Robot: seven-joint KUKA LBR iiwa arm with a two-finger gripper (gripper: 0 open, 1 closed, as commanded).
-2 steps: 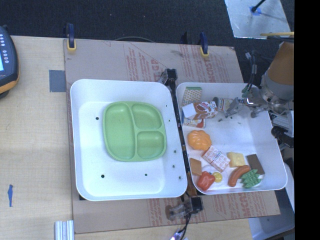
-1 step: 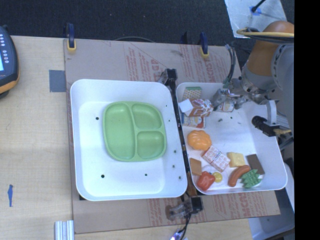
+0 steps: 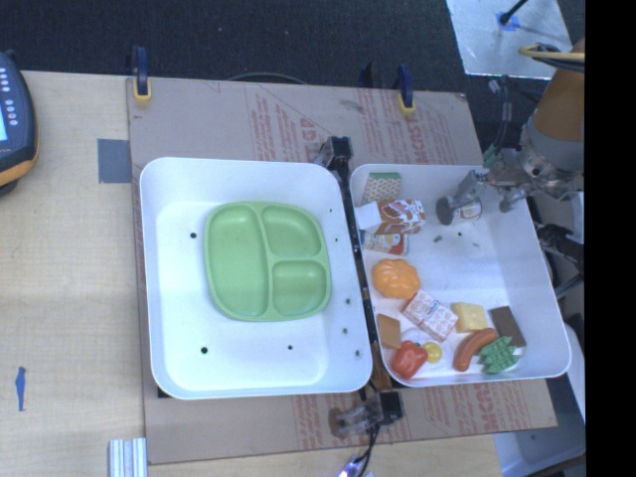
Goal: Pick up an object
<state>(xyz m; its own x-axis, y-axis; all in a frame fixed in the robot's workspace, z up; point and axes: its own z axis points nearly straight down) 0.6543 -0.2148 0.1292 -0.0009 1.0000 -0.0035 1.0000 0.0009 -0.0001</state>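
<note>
Objects for picking lie in the right bin (image 3: 527, 266), and you can see them crowded toward its left and near edges: a green-labelled packet (image 3: 383, 185) at the far left corner, a red and white carton (image 3: 396, 215) just beside it, an orange pumpkin-like piece (image 3: 396, 277) below those, then a pink and white box (image 3: 429, 314), a yellow block (image 3: 470, 317), a brown block (image 3: 506, 324), a sausage (image 3: 475, 349), a green leafy piece (image 3: 499, 358), a red pepper (image 3: 408, 361) and a brown slab (image 3: 389, 329). Your gripper (image 3: 459, 207) hangs over the far part of that bin, well apart from the pile, with bare white floor beneath it. From this angle you cannot tell whether its jaws are open or closed, and nothing shows between them. Look to the left bin (image 3: 169, 266) and you find a green divided plate (image 3: 266, 259) resting in its middle.
</note>
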